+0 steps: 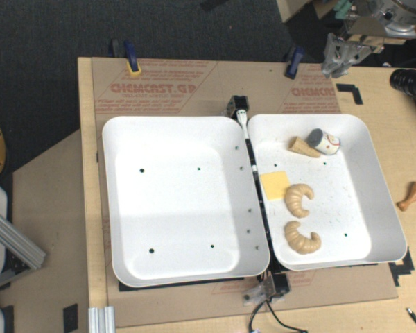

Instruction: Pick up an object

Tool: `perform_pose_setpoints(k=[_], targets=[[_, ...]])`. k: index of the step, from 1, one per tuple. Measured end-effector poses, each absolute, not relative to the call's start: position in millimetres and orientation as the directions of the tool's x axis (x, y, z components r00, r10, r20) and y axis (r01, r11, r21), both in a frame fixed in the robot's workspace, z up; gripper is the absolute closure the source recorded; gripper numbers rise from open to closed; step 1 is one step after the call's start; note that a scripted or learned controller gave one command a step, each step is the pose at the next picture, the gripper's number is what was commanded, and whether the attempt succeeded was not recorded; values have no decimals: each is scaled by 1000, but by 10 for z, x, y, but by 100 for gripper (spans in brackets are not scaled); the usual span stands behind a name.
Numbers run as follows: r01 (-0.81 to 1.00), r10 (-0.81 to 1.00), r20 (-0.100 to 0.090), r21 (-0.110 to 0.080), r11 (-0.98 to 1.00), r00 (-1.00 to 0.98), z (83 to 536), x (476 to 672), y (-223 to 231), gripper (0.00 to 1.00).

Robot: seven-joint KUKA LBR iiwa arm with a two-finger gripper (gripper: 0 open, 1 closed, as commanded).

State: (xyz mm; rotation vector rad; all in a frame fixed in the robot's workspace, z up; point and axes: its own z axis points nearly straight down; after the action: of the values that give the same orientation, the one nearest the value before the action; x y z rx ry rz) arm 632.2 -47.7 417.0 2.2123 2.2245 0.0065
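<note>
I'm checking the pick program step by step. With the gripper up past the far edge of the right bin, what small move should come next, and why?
Probably bring the gripper toward the near side, over the right bin. It hangs beyond the bin's far rim with nothing between its fingers, while the closest object, the small grey and white item, lies just inside that rim, touching a tan wedge.

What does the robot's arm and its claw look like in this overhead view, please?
At the view's top right the claw shows as a small grey metal piece with pale, silvery fingers pointing down. Above it sits a rounded silver-grey wrist housing with a teal-green detail beside it. No orange band or clear markings can be made out here.
</note>
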Motion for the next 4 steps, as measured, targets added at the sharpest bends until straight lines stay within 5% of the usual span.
perform_pose_setpoints(k=[1, 2, 3, 4], targets=[[1000, 1000, 2, 3, 6, -6, 4490, 5898, -22, 100], [1000, 1000, 2, 12, 7, -7, 5417, 5381, 409, 100], [1000, 1000, 1, -3, 8, -8, 5357, 4880, 997, 100], [1000, 1000, 0, -2, 1, -1, 5352, 4903, 963, 0]])
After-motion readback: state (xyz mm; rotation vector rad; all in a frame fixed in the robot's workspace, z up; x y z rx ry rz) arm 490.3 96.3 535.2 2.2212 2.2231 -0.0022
